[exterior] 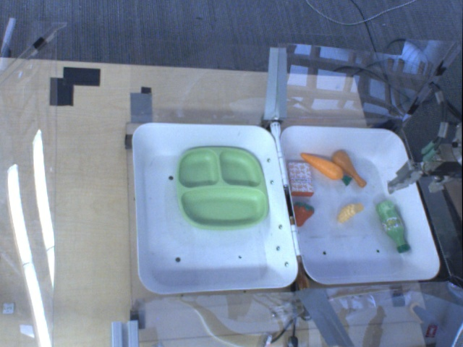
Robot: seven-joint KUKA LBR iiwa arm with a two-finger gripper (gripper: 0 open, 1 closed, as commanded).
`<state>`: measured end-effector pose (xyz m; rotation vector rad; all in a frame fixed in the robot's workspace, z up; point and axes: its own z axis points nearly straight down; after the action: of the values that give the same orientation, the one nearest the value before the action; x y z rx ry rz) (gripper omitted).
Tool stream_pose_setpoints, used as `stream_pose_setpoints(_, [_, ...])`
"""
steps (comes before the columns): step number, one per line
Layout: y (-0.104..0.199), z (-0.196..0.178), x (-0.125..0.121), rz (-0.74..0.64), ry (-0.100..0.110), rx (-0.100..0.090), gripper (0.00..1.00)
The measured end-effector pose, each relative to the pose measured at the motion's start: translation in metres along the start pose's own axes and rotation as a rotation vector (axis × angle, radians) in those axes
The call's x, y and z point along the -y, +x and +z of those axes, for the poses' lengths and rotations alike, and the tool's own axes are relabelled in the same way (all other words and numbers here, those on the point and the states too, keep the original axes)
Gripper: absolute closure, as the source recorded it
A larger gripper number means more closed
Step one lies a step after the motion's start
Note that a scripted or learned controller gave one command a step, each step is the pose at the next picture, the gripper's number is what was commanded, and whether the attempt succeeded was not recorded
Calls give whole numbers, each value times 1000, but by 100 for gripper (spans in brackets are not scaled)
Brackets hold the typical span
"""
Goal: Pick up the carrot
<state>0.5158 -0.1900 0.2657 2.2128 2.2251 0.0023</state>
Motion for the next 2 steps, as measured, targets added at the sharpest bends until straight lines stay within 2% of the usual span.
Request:
stream_pose_setpoints(1, [41, 43, -69, 102, -1, -1, 0])
stream_pose_setpoints(2, [63, 145, -129, -215, -2, -1, 0])
